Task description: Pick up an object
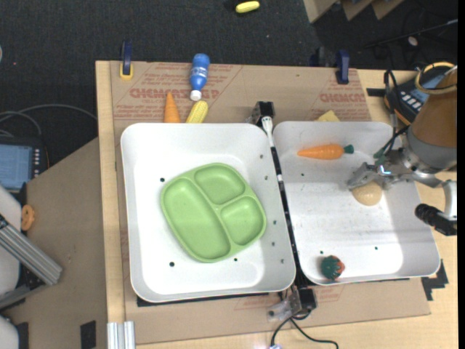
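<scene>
Lying just under the hand in the right bin is a pale, rounded, potato-like object, the likeliest thing to pick up. The hand hovers over its upper edge with its metal fingers splayed apart, and nothing sits between them.

To do this step well, I judge the hand should centre itself over the middle of the pale object and not its rim, come straight down until the fingers straddle its widest part, and only then close; a rounded thing like this may well squirt sideways if pinched off-centre.

Up and away from the hand lies a toy carrot, apart from the pale object. Further off, near the bin's front edge, sits a small green and red object. Beyond that, the left bin holds a green divided plate.
</scene>
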